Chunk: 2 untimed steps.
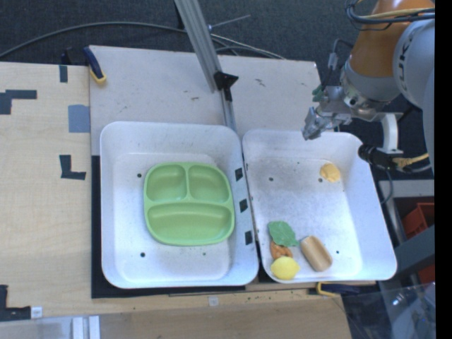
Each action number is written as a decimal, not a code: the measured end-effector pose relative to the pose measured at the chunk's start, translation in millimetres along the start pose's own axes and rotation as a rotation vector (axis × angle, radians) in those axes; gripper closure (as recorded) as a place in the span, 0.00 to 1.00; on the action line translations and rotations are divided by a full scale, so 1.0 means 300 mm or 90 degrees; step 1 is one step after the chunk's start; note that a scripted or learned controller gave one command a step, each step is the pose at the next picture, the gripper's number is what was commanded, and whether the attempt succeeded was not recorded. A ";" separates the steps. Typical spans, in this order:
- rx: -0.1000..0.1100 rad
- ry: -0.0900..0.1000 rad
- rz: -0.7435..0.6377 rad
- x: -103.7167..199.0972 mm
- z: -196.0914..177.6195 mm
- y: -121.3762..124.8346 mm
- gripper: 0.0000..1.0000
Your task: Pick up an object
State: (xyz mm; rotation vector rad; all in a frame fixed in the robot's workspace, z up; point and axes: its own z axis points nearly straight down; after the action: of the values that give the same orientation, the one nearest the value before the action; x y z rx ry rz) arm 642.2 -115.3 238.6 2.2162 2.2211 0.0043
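Grey arm (413,44) on your right, gripper (313,131) over right bin's (367,189) far rim; jaws state: cannot tell. Yellow lemon (284,268), bread roll (316,253) near front.

The arm (413,44) fills the upper right of the frame — a smooth, rounded grey casing with a glossy orange band (385,27) just above the wrist. Thin black cables loop over the orange section and trail down beside it. Below it sits a metallic grey wrist block, and the small dark gripper (313,129) — compact, angular — ends it.
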 end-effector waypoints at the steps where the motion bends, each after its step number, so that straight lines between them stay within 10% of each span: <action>1: 0.004 0.002 -0.003 0.198 0.037 0.007 1.00; 2: 0.003 0.002 -0.003 0.365 0.008 0.017 1.00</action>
State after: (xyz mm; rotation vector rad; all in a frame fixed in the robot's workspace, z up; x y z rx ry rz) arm 647.0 -5.9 236.2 2.2144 2.2305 0.0014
